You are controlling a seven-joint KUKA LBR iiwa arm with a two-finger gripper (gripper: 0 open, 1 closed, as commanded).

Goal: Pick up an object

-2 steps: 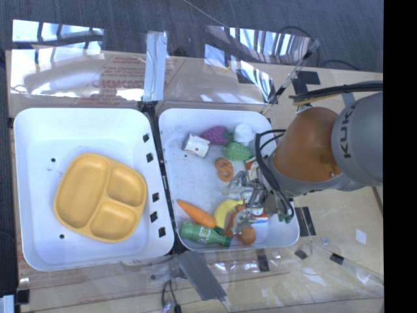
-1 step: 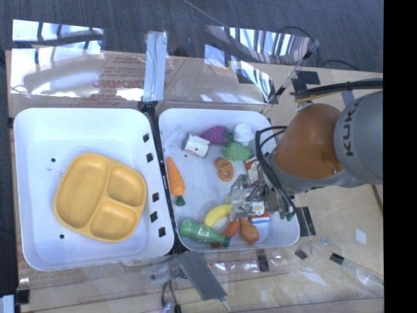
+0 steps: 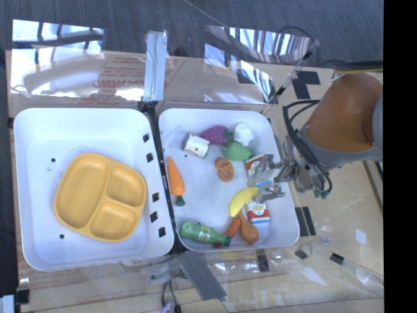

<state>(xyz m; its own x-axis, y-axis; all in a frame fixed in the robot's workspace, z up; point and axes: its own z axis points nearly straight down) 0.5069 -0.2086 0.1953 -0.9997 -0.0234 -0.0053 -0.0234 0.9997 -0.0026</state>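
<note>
Green bottle [image 3: 203,234] lies below-left of gripper [image 3: 266,180] | gripper low in right bin [image 3: 171,119], fingers spread, gripping nothing I can see | banana [image 3: 242,201] just beneath it | step: closing in | next: settle over banana, close

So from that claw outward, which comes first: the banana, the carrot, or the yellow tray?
Measured from the claw in the camera view:
1. Banana, just beside it in the right bin.
2. Carrot, by that bin's left wall.
3. Yellow tray, in the left bin.
</note>
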